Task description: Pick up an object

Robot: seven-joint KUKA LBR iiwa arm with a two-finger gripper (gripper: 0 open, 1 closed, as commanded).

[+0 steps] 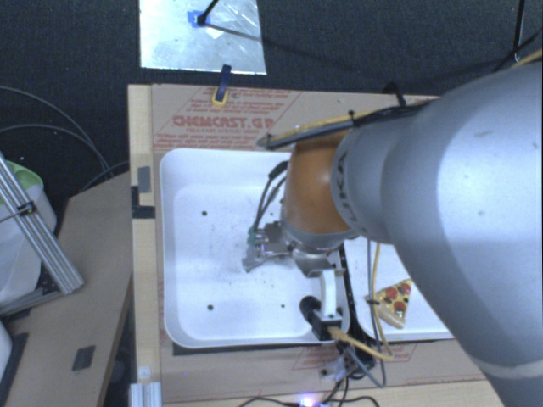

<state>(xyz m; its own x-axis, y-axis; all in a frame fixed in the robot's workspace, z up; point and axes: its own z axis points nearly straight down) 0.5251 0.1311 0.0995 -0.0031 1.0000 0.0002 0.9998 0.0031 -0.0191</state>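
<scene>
My gripper (253, 255) hangs low over the middle of the left white bin (188, 227), reaching in from the right under the orange band of the arm. I see nothing held by it. A toy pizza slice (394, 303), yellow with red spots, lies in the right bin (424, 329) near its front edge, to the right of the gripper and well apart from it. The big grey arm hides most of the right bin.
Both bins rest on a cardboard sheet (229, 119) with red lettering. A shiny metal plate (202, 24) lies beyond it at the back. An aluminium frame (38, 236) stands at the left, outside the bins.
</scene>
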